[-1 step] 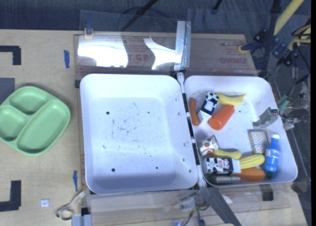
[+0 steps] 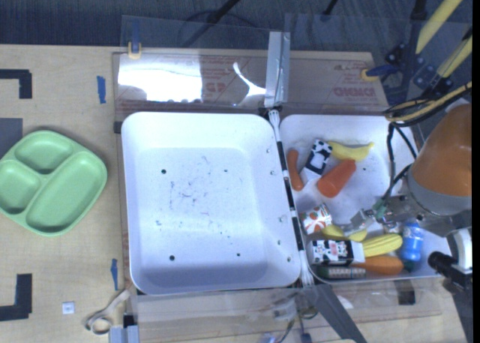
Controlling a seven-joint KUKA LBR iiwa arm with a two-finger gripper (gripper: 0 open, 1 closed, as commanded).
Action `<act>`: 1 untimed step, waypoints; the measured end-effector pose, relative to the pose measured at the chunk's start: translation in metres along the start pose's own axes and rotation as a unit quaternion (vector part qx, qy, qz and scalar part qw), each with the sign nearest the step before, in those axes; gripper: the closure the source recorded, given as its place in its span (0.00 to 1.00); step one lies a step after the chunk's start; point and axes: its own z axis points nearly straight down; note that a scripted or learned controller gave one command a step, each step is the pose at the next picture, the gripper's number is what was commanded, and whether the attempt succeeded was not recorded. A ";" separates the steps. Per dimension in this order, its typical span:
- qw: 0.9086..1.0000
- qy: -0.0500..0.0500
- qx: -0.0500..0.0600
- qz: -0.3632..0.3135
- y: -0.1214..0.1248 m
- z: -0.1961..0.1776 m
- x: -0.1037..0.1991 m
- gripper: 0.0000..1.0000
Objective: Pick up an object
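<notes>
1. My gripper (image 2: 367, 218) hangs low inside the right bin (image 2: 300, 127), reaching in from its right side; I cannot tell from this view whether it is released or clenched, and nothing visibly sits in it.
2. Taking the yellow banana (image 2: 379, 244) as my landmark: it lies just below my gripper, near the bin's front wall, touching or almost touching the tool.
3. An orange carrot (image 2: 382, 264) lies just in front of the banana, a blue bottle (image 2: 412, 248) just to its right, and a black-and-white box (image 2: 335, 251) to its left.
4. A second orange piece (image 2: 335, 177) and a dotted cube (image 2: 319, 155) sit well behind the banana.
5. I judge the banana a light, stiff plastic toy, smooth and curved, so likely slippery.
6. I would take it across its thick middle, squarely, so it cannot roll out.
</notes>
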 end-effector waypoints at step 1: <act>0.996 -0.002 -0.010 -0.085 0.029 0.025 -0.010 0.00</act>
